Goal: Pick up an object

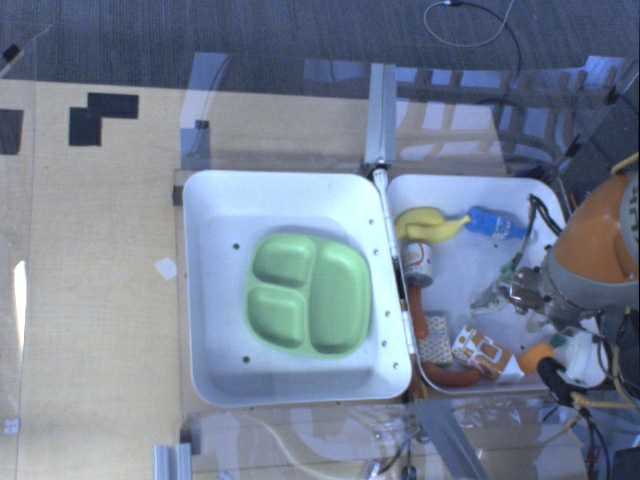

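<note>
The right bin [460, 190] holds several objects. A yellow banana [430, 225] lies at its far left, and a blue bottle [495, 223] lies beside it. A small can [416, 261] stands against the left wall. At the near edge sit a red sausage [452, 376], a patterned packet [434, 349] and an orange-and-white carton [480, 351]. My gripper [510, 293] hangs over the right half of this bin, above bare floor between the bottle and the carton. I see nothing held in it.
The left bin [215, 268] holds a green divided tray [308, 294]. An orange ball [537, 353] and a white object [580, 360] sit at the right bin's near right corner, under the arm. Cables trail below the bins.
</note>
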`<state>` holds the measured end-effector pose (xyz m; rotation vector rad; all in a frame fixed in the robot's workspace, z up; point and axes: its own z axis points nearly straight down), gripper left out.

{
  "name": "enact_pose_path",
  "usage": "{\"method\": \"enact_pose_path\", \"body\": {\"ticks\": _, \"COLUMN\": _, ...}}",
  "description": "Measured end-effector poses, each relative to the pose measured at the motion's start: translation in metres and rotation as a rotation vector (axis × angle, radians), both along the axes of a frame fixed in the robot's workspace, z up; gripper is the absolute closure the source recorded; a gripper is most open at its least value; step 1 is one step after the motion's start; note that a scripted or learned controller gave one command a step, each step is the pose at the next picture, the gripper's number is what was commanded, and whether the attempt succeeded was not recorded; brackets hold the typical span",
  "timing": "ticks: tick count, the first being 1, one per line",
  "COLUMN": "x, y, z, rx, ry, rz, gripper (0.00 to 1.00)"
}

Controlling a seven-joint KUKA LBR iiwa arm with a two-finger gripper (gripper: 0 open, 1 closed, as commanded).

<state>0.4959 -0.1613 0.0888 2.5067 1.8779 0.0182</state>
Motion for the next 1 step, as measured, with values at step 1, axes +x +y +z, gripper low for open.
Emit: {"method": "enact_pose_path", "body": {"ticks": 1, "x": 0.0014, "y": 0.0009, "z": 0.0096, "rx": 0.000, "ry": -0.002, "rz": 0.000, "gripper": 1.00}}
